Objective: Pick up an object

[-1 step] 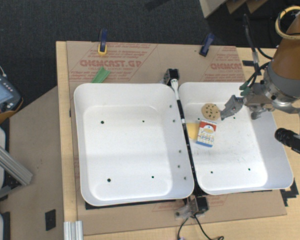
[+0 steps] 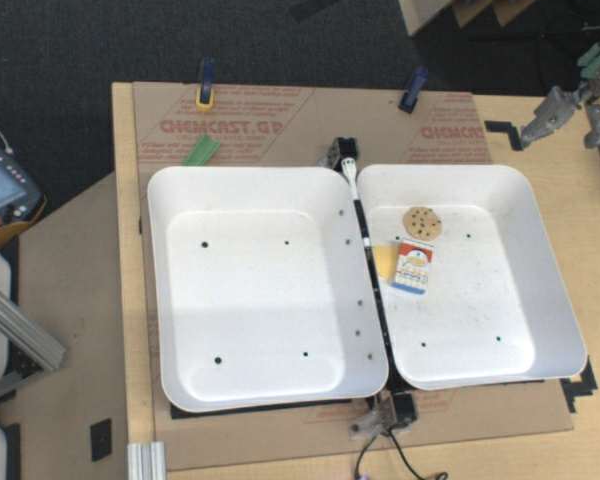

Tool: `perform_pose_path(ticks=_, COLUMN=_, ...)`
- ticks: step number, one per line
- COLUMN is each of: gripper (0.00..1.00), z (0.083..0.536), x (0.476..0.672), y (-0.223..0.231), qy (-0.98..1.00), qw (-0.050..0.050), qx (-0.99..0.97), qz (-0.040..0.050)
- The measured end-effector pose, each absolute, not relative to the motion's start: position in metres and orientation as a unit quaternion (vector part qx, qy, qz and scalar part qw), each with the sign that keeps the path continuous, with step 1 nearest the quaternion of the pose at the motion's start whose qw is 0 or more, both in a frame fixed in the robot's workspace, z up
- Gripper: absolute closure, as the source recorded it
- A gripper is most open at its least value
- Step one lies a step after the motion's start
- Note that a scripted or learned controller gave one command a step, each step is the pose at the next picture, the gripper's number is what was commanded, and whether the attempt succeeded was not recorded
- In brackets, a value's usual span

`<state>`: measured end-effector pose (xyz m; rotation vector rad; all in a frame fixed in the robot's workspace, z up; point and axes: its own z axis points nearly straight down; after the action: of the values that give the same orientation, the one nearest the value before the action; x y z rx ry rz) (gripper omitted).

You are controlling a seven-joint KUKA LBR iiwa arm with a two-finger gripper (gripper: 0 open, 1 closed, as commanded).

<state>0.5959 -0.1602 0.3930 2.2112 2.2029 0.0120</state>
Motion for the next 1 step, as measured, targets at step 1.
perform_pose_path(ticks=1, gripper=0.00, z=0.5324, x=0.5611, y=-0.1618, qy=0.707, qw=0.009, qx=0.707, qz=0.0046)
